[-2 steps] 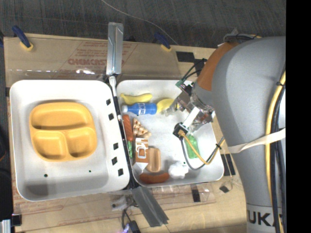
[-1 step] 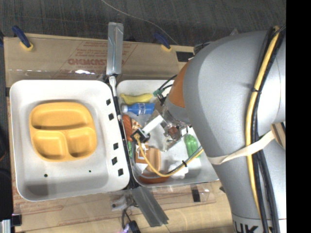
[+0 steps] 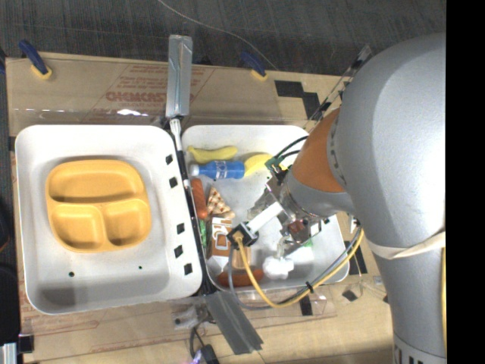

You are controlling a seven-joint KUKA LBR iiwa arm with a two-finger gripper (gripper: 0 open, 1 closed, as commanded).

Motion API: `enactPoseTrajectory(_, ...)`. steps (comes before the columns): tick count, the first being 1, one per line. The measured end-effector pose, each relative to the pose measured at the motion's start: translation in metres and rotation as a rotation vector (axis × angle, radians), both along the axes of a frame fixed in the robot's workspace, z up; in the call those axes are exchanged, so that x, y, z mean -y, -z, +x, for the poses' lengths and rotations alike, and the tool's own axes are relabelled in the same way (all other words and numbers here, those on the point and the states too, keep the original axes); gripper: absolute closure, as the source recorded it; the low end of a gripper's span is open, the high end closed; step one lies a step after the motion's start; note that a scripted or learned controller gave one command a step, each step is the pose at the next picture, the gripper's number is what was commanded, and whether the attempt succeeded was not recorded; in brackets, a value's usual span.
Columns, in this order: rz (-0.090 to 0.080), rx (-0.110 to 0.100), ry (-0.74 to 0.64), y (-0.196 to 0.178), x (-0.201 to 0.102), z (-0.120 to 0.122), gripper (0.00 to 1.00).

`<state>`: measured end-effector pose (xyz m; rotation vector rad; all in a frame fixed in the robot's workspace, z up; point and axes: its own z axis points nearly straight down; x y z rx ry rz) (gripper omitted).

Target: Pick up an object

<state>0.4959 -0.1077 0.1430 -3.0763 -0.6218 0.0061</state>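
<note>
1. Arm [image 3: 394,150] — grey, with its orange band [image 3: 318,161] — comes in from three o'clock and covers much of the right bin [image 3: 250,135]; whatever lies under it is hidden, so a target should be chosen from the bin's open nine o'clock side.
2. Left bin [image 3: 30,203] holds a yellow divided tray [image 3: 98,203] alone — well apart from the arm and no part of this step.
3. Candidates lie along the right bin's left and top: a banana [image 3: 216,154] at twelve o'clock, a blue bottle [image 3: 223,170] just below it, a reddish sausage-like piece [image 3: 198,196] against the nine o'clock wall, a brown carton [image 3: 220,237] toward seven o'clock, and a white lump [image 3: 276,268] at six o'clock.
4. Gripper [image 3: 292,237] hangs low over the bin's middle, near the white lump; I cannot tell its state, and nothing is visibly held.
5. To do it well, I judge: settle on the lump as nearest, centre over it, descend straight, and keep the loose yellow cable [image 3: 261,294] clear before closing.
</note>
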Motion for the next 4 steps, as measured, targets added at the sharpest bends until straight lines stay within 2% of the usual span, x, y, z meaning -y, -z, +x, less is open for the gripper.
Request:
enactPoseTrajectory(1, -0.001, 0.005, -0.522, -0.101, 0.017, -0.002, 0.0)
enactPoseTrajectory(2, 0.004, -0.008, -0.316, 0.043, 0.024, 0.025, 0.0)
enactPoseTrajectory(3, 0.005, -0.006, -0.32, 0.032, 0.024, 0.026, 1.0)
enactPoseTrajectory(4, 0.007, -0.01, -0.325, 0.024, 0.024, 0.026, 1.0)
